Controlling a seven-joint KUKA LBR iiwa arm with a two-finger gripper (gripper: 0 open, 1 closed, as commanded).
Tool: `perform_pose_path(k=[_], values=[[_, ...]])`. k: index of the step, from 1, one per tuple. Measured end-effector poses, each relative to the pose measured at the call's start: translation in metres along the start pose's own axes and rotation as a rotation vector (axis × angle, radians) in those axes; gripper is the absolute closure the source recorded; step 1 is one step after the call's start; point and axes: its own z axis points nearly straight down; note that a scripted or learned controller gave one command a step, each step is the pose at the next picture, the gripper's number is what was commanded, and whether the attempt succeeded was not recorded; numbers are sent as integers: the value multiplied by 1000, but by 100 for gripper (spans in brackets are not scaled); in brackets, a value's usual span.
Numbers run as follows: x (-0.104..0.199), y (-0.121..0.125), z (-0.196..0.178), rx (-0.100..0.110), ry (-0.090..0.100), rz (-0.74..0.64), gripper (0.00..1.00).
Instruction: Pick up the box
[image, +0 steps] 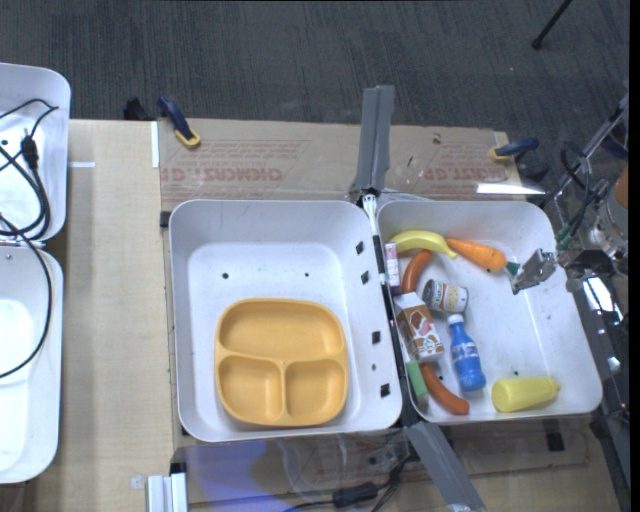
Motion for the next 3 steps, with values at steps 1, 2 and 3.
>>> perform_pose_path(k=[1, 2, 3], values=[[76, -2, 84, 1, 0, -26, 0], [89, 49, 119, -26, -12, -45, 0], [92, 45, 118, -7, -5, -46, 100]])
